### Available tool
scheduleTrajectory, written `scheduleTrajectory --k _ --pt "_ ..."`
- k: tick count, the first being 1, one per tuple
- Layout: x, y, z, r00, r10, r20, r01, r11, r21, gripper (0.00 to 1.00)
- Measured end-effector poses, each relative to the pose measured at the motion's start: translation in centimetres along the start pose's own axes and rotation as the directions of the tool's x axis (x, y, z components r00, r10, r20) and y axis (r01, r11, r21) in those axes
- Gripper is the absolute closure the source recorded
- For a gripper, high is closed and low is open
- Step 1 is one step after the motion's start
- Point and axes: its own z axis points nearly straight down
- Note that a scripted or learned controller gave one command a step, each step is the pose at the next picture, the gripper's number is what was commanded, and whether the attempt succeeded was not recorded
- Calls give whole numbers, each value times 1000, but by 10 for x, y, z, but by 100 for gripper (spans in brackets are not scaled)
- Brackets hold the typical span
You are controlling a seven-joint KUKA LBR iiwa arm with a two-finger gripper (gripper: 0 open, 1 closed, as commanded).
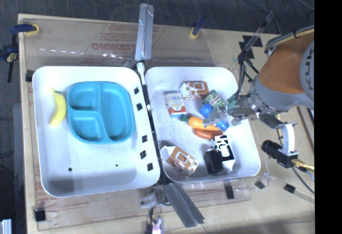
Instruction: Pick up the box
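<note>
Two white bins on the desk (224, 40). The left bin (53, 174) holds a blue divided tray (101, 111) and a banana (57, 107). The right bin (160, 83) holds the box (182, 161) near its front edge, among cartons and an orange item (206, 132). The claw (230, 111) hangs at the right bin's right side; whether it is apart or together cannot be told.

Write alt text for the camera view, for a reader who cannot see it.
A grey and orange arm reaches from the right over the right bin, its gripper above a clutter of small boxes, an orange carrot-like toy and black items. The left bin holds a blue divided tray and a banana.
</note>
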Motion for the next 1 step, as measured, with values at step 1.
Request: scheduleTrajectory --k 1 --pt "29 93 134 999 39 1 -39 999 -1 0"
